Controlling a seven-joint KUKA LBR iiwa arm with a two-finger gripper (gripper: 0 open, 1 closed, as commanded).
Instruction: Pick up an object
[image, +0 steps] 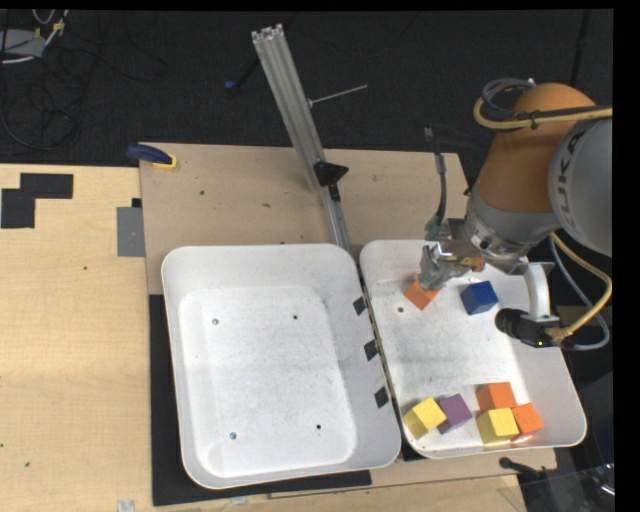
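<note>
My gripper (432, 272) reaches down into the far part of the right bin (470, 350), directly over a small orange block (419, 295). The block lies at the gripper's tip, touching it or nearly so; whether it is gripped I cannot tell. A blue cube (479, 297) lies just to the right of the gripper on the bin floor. Along the near edge of the same bin sit a yellow cube (425, 415), a purple cube (455, 410), an orange cube (494, 396), a second yellow cube (497, 426) and another orange one (527, 418).
The left bin (260, 262) stands beside the right one, the two joined by black clips (370, 348). A slanted aluminium rail (298, 120) rises behind the bins. A black cable fitting (520, 325) hangs from the wrist over the right bin.
</note>
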